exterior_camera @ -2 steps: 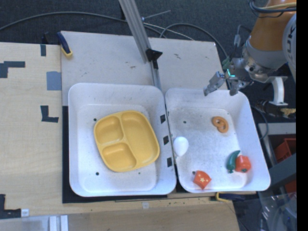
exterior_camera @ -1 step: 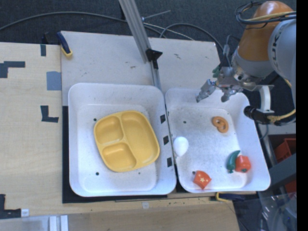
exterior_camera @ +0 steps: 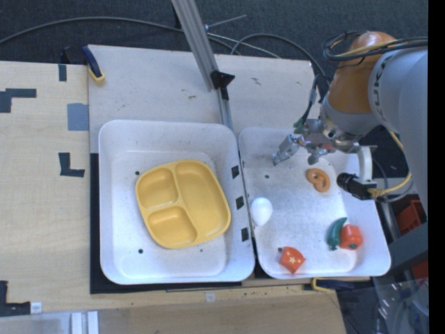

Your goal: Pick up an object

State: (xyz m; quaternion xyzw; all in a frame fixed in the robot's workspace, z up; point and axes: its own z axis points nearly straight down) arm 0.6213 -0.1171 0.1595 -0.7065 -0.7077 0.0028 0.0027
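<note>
The pretzel (exterior_camera: 318, 179) lay in the right bin (exterior_camera: 278, 145), toward its upper right, apart from the other pieces. Open white floor spread to its left and below it, and the bin's right wall stood near on its far side. The gripper (exterior_camera: 297, 152) hung over the bin's upper part, just up and left of the pretzel; the two were near but not touching. Its fingers stood spread, and nothing sat between them.

A white egg (exterior_camera: 261, 211) rested against the left wall of the same bin, well clear of the pretzel. An orange block (exterior_camera: 292, 259) lay by the lower rim, and a red pepper (exterior_camera: 345, 236) with a green stem sat in the lower right corner. The middle of the bin floor was bare.

The left bin (exterior_camera: 115, 186) held a yellow divided tray (exterior_camera: 182, 203).
</note>
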